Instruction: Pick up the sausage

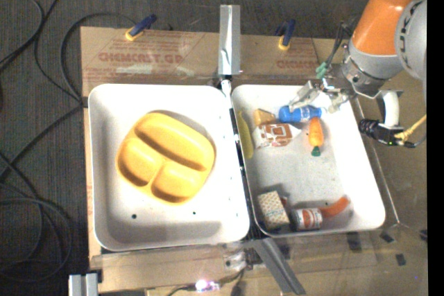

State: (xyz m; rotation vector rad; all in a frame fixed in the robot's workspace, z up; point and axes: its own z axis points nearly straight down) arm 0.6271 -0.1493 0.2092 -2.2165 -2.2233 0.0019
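The bench (97, 45) fills most of the frame, carrying two white bins side by side. The left bin (104, 218) sits in the centre left and holds a yellow divided plate (166, 156). The right bin (361, 170) lies in the centre right and holds the clutter. The arm (388, 24) enters from the upper right, its orange band uppermost, and ends at the gripper (316, 95) over the upper part of the right bin.

The gripper hangs just above a blue bottle (300, 113); I cannot tell whether it is clenched or released, and nothing is visibly caught in it. Just below it lie a small carrot (316, 134) and, to the left, a white and orange packet (276, 135) beside a yellow strip (245, 138) along the bin wall.

The sausage (335, 206) lies at the lower right of the right bin, well apart from the gripper. It is a curved orange-red piece, its long axis running from lower left to upper right, the upper end pointing toward the bin's right wall. Its lower end touches or nearly touches a small can (306, 218), with a woven block (272, 209) further left.

By my reading the reach is the step in hand. The next move calls for travelling down the frame to the sausage and closing across its short width, clear of the can.
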